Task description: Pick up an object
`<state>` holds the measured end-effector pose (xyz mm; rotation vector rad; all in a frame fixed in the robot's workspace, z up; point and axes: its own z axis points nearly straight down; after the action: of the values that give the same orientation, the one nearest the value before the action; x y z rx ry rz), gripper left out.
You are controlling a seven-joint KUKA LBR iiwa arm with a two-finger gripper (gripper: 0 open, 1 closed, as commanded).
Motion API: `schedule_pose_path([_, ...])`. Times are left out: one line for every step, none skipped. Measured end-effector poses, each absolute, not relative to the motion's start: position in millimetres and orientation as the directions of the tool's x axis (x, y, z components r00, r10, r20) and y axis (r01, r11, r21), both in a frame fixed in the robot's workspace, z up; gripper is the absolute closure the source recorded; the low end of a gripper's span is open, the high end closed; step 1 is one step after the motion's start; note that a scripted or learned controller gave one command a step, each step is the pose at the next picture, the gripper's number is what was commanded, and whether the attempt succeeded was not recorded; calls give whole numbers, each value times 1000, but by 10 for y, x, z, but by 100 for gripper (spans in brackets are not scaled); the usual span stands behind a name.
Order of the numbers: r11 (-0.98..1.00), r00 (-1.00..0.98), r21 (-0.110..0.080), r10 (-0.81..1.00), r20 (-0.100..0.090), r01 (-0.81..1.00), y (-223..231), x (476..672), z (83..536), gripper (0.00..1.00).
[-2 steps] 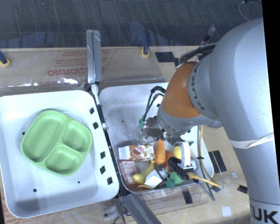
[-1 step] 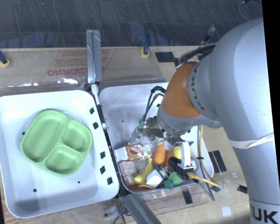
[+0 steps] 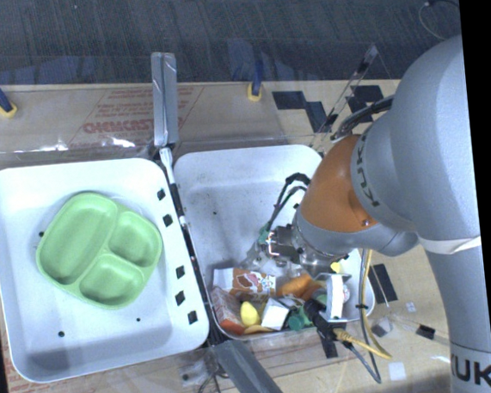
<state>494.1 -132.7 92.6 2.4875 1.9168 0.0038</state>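
The right bin (image 3: 228,193) holds a pile of small objects along its near edge: a white and red packet (image 3: 252,281), a yellow piece (image 3: 250,313), an orange piece (image 3: 296,286), a white block (image 3: 275,316), a green piece (image 3: 298,320) and a red-orange piece (image 3: 230,326). My gripper (image 3: 278,247) reaches down from the right, just above the pile's far side, near the packet and the orange piece. The wrist hides the fingertips, and I see nothing held between them.
The left bin (image 3: 35,341) holds a green sectioned plate (image 3: 100,247). A divider with black clips (image 3: 179,241) runs between the bins. The grey arm with its orange band (image 3: 341,199) covers the right bin's right side. The far half of the right bin is bare.
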Motion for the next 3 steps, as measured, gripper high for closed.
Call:
schedule_pose_path([-251,251,0,968,1,968,-1324,4941,1018,100])
schedule_pose_path([-251,251,1,968,1,968,-1324,4943,1019,0])
schedule_pose_path([-226,226,0,974,0,974,-955,4815,920,0])
